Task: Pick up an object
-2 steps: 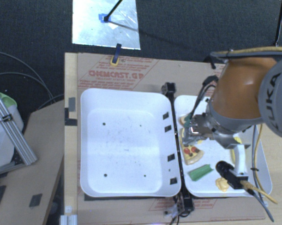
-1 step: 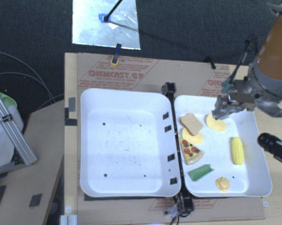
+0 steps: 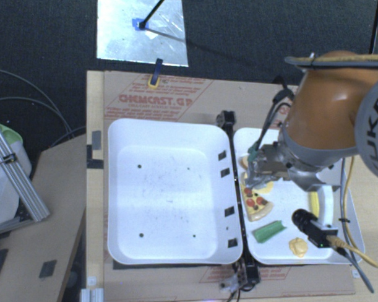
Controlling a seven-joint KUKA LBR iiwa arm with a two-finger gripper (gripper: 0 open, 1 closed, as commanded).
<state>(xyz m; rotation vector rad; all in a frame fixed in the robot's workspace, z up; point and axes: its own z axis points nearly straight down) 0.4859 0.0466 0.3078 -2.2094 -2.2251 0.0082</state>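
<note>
Even overhead light — slightly soft.

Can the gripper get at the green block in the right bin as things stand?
Probably yes. The green block lies in the right bin, apart from the pizza slice and the small yellow piece, with nothing on top; the gripper is close by, near the pizza slice.

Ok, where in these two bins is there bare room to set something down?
The left bin has the room: its whole floor is bare, rim to rim. The right bin is crowded: pizza slice, green block and small yellow piece lie close together, with the gripper over that bin's left side.
</note>
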